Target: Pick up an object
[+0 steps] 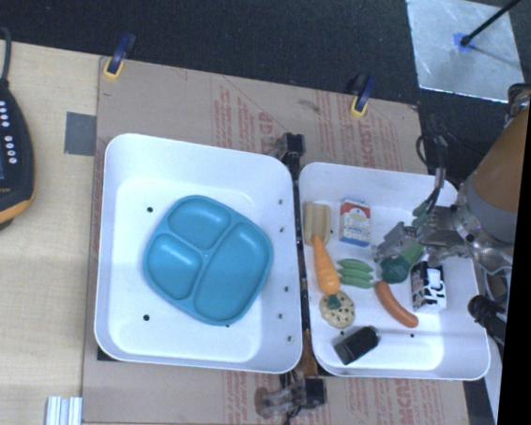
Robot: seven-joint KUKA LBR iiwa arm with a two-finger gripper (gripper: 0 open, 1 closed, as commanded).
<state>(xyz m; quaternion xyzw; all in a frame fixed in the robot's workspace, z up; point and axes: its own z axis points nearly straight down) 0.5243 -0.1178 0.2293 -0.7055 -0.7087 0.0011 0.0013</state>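
Objects for this pick all lie in the right bin (438, 362): take that bin as your landmark. Near its left wall sit a wooden-handled brush (317, 224) and an orange carrot (325, 265); just below the carrot is a speckled cookie (337, 309), and toward the bin's front edge a black block (356, 344). Toward the bin's middle you have a small white carton (355, 221), a green pea pod (355, 273) and a red-orange sausage (395, 304). A dark teal round piece (394, 269) and a black-and-white tag (429, 285) sit right of centre. The left bin (116, 238) beside it carries a blue divided plate (209, 259).

Your tool (404, 254) is low over the right bin, right of its centre, directly above the teal piece. I cannot tell how it is set: the metal parts overlap the teal piece and the angle hides the gap. Nothing can be seen clearly clamped in it.

The teal piece looks like the likeliest target. To do it well, centre over it before committing, since the sausage and the tag lie just beside it and could be nudged or caught instead. Go straight down, close firmly, then lift vertically and slowly so a weak hold shows early, while the piece is low above the bin floor.
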